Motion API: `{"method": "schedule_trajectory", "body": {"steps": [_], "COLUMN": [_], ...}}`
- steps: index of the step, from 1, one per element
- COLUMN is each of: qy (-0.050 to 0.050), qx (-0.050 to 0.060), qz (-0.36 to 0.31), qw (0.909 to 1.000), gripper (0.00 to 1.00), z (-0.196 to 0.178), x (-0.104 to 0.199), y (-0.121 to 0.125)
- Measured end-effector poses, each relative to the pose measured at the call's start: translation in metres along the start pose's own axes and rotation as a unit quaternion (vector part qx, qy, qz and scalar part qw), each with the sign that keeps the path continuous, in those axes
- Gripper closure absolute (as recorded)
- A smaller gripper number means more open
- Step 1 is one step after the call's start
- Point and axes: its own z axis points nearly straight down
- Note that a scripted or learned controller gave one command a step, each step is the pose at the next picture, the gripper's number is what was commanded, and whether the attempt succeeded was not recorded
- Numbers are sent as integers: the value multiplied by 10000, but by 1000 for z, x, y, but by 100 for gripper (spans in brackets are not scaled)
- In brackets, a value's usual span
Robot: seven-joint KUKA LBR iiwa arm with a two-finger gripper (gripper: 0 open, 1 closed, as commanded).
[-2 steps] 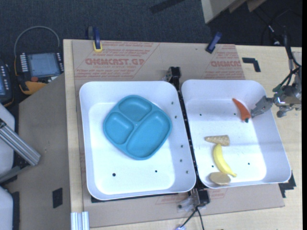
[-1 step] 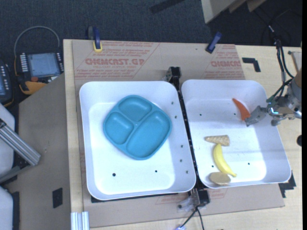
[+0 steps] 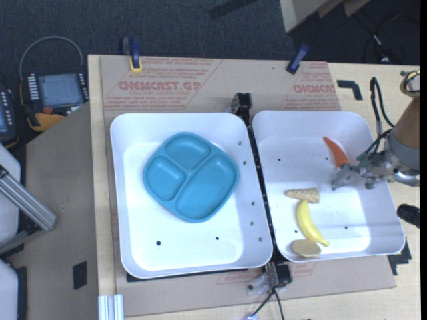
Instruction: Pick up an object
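Tan round piece point(image 3: 306, 248): at the near edge of the right bin point(image 3: 293, 129), touching the low end of the banana.
Banana point(image 3: 308, 223): yellow, lying flat in the right bin, just above the tan round piece.
Tan wedge point(image 3: 303, 195): just past the top of the banana.
Blue plate point(image 3: 191, 176): lies in the left bin point(image 3: 133, 239); it has three parts.
Pincer point(image 3: 351, 175): low over the right side of the right bin, fingers a little apart, nothing between them.
Carrot point(image 3: 335, 151): orange, just beyond the pincer, near the far side.
Counter point(image 3: 220, 79): brown board with red writing under both bins.
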Motion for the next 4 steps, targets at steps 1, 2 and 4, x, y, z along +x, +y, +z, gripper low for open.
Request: {"method": "schedule_trajectory", "body": {"steps": [1,2,4], "qy": [34,5,-24], "qx": [-7,-17,-39], "qz": [-20,-17,-8], "qw": [10000,10000,10000], "gripper": [0,100,100], "z": [28,18,-79], "x": [4,2,2], "y": [2,1,18]}}
